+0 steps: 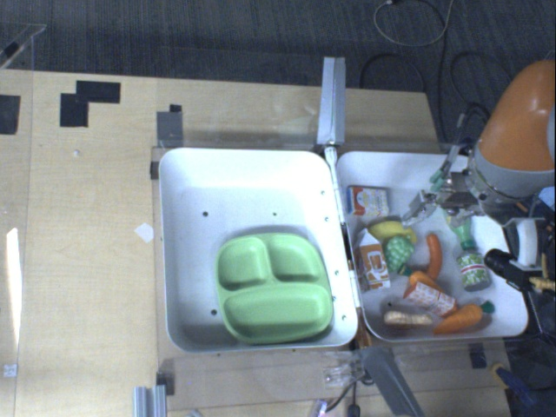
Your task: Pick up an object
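The right bin [518,321] holds several toy foods: a small printed box [369,201], a yellow banana [391,229], a knobbly green piece [400,253], an orange sausage [433,254], a brown carton [373,268], a green bottle [473,269], a red and white packet [428,295], a carrot [460,318] and a beige stick [408,319]. My gripper [437,201] hangs over the upper middle of this bin, right of the printed box and above the sausage. Its fingers are spread open with nothing between them.
The left bin [191,233] holds a green compartment tray [274,287] at its front. A metal divider post [332,102] stands behind the seam between the bins. The arm's orange band [521,120] looms over the right bin's far right corner. Black cables lie at the right.
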